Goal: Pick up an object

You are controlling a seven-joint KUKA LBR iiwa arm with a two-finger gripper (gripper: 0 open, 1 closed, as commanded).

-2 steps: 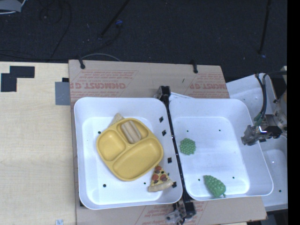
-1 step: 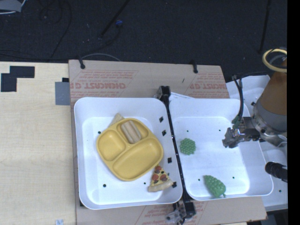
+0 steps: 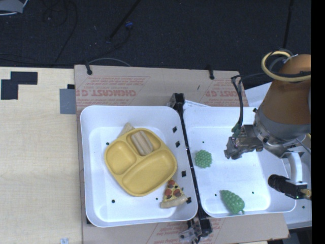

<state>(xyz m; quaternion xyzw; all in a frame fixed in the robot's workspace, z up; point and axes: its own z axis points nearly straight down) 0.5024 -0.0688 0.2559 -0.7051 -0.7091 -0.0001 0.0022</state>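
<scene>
My gripper (image 3: 234,149) hovers over the right bin (image 3: 254,117), on the grey arm with its orange band coming in from the right. A small round green bumpy toy (image 3: 203,158) lies to the gripper's left on the bin floor. A larger green grape-like bunch (image 3: 232,201) rests near that bin's front edge, below the gripper. In the left bin (image 3: 96,136) lies a yellow divided plate (image 3: 141,161) holding a tan hot-dog-like piece (image 3: 142,143). A toy pizza slice (image 3: 172,194) lies by the plate's front right.
A black divider (image 3: 184,146) runs between the two bins. A black cylindrical part (image 3: 285,185) of the arm hangs over the right bin's front right corner. Cardboard (image 3: 147,88) lies under the bins, with a wooden bench top (image 3: 35,156) to the left.
</scene>
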